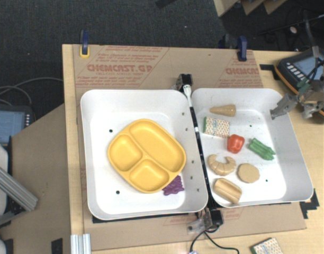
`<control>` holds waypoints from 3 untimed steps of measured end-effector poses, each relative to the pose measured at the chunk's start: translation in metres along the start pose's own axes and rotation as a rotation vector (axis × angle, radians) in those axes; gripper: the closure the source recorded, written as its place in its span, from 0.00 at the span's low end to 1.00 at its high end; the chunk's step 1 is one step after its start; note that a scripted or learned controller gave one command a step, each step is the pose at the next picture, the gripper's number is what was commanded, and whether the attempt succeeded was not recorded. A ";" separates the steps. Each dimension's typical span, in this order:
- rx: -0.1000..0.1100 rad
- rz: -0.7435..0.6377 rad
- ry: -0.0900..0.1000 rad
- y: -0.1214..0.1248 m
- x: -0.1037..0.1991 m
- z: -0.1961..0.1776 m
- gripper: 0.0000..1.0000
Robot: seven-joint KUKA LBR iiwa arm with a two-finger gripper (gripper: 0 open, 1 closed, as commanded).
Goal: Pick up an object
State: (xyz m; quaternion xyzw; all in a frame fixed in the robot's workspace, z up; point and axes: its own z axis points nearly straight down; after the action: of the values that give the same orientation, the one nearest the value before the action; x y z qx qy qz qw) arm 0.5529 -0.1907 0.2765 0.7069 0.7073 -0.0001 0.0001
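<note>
While the gripper (pixel 282 106) hangs over the right bin's (pixel 297 157) far right corner, fingers spread and holding nothing, the green pepper (pixel 261 148) lies nearer the bin's middle, well apart.

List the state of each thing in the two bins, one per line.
Yellow divided plate: upright in left bin, compartments bare.
Purple grapes: beside the plate's near edge.
Cone: lying on its side.
Red pepper: loose in right bin.
Green pepper: lying flat.
Croissant: lying flat.
Gripper: over right bin's edge.
</note>
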 end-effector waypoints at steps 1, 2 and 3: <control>0.015 0.001 0.006 -0.010 0.010 0.154 0.00; 0.007 -0.001 0.005 -0.041 0.051 0.195 0.00; -0.007 -0.004 -0.001 0.035 0.053 0.191 0.00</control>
State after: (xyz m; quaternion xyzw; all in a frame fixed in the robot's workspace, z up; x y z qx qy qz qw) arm 0.5880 -0.1381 0.0854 0.7056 0.7086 0.0019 0.0030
